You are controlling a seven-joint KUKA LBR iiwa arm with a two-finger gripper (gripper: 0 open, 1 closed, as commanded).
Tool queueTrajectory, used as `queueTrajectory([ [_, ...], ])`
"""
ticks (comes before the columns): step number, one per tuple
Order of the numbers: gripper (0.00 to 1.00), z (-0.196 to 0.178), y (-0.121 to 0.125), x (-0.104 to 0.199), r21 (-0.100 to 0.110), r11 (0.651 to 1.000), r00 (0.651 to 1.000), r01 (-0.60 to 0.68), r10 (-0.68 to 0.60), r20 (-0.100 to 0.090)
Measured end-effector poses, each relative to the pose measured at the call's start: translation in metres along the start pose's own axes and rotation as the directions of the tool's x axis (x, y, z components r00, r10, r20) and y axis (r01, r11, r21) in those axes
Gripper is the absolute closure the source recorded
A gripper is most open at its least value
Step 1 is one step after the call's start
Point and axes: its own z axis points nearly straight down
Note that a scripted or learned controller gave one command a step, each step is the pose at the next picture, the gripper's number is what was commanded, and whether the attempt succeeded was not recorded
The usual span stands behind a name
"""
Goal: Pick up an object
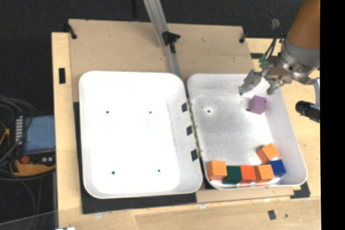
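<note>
The gripper [260, 83] is seen above the far part of the right bin [226, 132], its jaws spread apart and nothing held between them. A purple block [257, 104] lies on the bin floor just beside and below the jaws — apart from them. Along the near wall of the same bin a row of blocks is gathered — orange [217, 169], green [233, 173], orange-red [248, 172], orange [264, 172] and blue [277, 167] — with another orange block [268, 152] tilted just behind them, while the left bin [135, 132] sits alongside on the bench [62, 116].

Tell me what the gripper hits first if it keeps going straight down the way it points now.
Probably the small purple block, which lies just below the two-finger gripper in the right white bin. Depth is unclear from this slanted view, so it may land on the bin floor beside the block.
</note>
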Motion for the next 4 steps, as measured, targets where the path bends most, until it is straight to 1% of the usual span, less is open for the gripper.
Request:
queueTrajectory([
  [1, 0.0, 0.047, 0.008, -0.002, 0.0, 1.0, 1.0, -0.003, 0.003, 0.0],
  [2, 0.0, 0.089, 0.008, -0.007, -0.001, 1.0, 1.0, -0.003, 0.003, 0.0],
  [3, 1.0, 0.075, 0.01, -0.008, -0.009, 1.0, 1.0, -0.005, 0.005, 0.0],
  [4, 1.0, 0.01, 0.009, -0.009, -0.013, 1.0, 1.0, 0.001, -0.001, 0.0],
])
